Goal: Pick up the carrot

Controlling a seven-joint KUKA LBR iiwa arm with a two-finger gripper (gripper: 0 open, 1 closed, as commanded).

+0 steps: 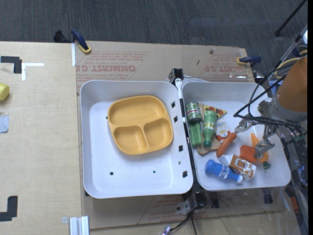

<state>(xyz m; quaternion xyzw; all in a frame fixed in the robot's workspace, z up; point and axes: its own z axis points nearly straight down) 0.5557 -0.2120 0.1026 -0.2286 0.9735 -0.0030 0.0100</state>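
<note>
The carrot, orange with a small green end, lies in the right bin near its right side, partly under the gripper. My gripper hangs above it with its fingers spread open, one fingertip to the upper left and the other at the lower right, just over the carrot's thick end. Nothing is clamped between the fingers. A second orange-red elongated piece lies just left of the gripper.
The right bin also holds two green bottles, a blue bottle and a small orange-white carton, all close to the carrot. A yellow divided plate sits in the left bin. Cables trail from the arm at the right.
</note>
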